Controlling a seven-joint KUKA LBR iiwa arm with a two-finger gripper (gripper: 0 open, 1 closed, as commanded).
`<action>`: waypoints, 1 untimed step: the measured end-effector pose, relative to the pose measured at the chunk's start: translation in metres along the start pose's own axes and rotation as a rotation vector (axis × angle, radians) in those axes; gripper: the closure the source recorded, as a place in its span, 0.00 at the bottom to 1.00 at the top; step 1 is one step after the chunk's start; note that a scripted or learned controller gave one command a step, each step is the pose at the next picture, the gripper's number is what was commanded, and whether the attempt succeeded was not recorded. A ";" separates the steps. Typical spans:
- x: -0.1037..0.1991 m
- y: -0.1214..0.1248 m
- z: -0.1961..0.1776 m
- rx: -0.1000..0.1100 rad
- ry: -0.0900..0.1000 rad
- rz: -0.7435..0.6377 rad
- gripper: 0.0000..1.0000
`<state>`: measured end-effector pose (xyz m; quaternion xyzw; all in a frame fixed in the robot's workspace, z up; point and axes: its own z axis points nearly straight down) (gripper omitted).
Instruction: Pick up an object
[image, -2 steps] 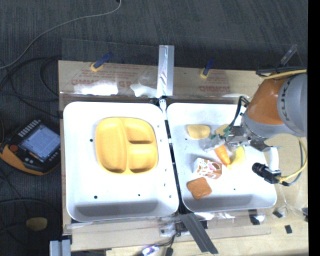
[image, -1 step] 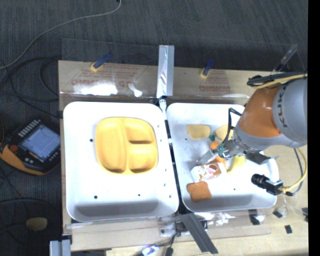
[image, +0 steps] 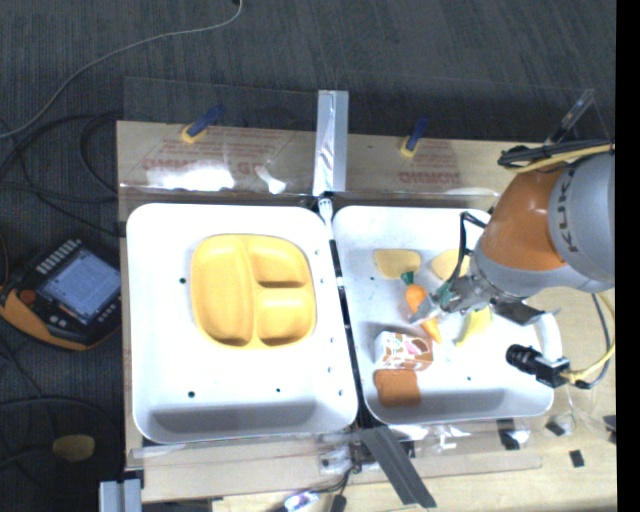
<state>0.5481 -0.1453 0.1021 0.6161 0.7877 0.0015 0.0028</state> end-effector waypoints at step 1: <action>0.049 0.030 -0.118 0.008 0.000 0.206 1.00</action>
